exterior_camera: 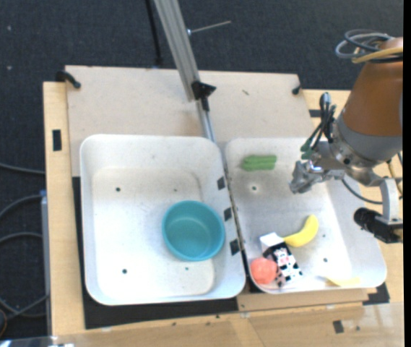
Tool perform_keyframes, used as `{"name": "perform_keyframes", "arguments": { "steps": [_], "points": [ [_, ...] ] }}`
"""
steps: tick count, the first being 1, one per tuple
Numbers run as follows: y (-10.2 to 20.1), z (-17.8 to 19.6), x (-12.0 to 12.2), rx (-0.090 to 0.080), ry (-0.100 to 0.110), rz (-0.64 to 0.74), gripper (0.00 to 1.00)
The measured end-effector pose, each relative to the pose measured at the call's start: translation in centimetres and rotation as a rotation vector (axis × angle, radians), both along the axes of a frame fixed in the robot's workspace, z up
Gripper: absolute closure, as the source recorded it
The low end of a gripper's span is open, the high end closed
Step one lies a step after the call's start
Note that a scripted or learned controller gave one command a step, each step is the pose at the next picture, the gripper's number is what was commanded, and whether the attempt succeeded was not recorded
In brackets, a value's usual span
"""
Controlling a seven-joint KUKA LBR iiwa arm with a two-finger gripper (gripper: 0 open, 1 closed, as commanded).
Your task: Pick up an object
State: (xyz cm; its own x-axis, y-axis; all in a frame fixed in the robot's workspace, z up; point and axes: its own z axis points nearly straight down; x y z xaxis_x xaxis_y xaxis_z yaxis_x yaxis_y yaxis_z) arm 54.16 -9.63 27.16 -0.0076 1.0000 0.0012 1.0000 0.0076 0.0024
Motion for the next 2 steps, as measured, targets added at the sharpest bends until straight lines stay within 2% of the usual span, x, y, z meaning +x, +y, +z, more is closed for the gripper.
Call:
{"name": "perform_keyframes", "arguments": {
  "steps": [2],
  "points": [
    [11.1, -1.8, -1.1, 0.000, 0.002, 0.000, 1.00]
  ]
}}
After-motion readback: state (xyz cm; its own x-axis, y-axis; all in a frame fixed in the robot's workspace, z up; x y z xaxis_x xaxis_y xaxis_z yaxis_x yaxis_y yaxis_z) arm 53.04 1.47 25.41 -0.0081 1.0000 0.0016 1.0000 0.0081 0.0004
